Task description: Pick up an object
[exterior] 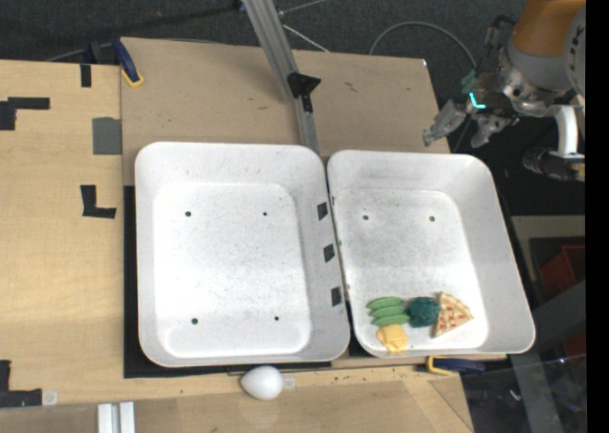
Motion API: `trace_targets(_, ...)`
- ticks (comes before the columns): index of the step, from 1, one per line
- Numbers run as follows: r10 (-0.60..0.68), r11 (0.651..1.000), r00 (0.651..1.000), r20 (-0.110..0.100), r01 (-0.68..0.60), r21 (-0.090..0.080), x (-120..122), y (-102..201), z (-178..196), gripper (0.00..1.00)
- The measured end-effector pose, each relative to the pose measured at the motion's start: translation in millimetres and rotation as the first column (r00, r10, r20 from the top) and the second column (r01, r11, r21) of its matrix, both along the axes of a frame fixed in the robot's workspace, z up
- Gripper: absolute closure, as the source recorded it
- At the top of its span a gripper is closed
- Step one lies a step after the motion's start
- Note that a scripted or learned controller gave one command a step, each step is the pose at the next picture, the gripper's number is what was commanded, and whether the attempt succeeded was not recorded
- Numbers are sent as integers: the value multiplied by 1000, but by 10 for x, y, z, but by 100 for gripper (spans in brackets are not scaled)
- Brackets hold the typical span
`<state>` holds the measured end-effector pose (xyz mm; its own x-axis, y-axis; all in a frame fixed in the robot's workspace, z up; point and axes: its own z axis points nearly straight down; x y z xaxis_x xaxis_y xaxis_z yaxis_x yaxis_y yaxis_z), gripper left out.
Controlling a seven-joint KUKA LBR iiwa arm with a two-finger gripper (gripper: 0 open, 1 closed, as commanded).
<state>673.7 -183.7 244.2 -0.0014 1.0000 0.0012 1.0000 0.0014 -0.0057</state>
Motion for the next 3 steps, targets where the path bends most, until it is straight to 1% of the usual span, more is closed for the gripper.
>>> trace_targets(1,1,1000,1000,4,-1,-3,8,-3,29,0)
trace_targets(2,1,1000,1000,-2,-1,-2,45,63,-587,0)
trace_targets(3,0,1000,1000,-2,0,-2,36,-9,-1203,0)
